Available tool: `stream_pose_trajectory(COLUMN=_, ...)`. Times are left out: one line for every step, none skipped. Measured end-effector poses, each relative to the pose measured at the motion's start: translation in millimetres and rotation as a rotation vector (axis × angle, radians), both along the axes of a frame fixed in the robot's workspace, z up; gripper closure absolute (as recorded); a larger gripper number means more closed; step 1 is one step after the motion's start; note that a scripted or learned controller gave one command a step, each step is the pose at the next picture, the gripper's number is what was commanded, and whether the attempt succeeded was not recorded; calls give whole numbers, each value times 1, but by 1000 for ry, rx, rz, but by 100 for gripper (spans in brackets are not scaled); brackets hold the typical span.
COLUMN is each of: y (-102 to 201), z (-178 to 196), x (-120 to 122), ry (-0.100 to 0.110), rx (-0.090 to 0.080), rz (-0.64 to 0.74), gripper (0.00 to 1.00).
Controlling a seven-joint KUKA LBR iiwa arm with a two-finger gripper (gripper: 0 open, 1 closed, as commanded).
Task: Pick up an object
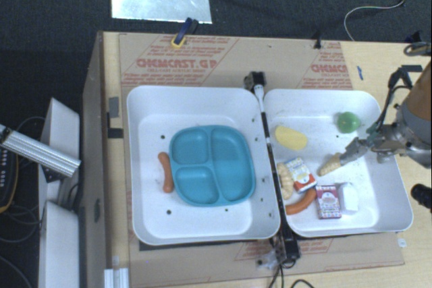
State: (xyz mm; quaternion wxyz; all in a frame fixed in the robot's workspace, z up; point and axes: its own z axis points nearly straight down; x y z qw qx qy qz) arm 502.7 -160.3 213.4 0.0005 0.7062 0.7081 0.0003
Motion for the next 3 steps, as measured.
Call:
stream_pose_trajectory(y=60, z=-113, x=69, ry=3, rx=1, rz=1, gripper=0)
stream_pose_trajectory(y=52, z=-129, x=133, ry=-2, rx=0, rz=2, gripper=0)
stream_pose_trajectory(y=52, z=-129, x=55, ry=1, rx=0, rz=-2, gripper=0)
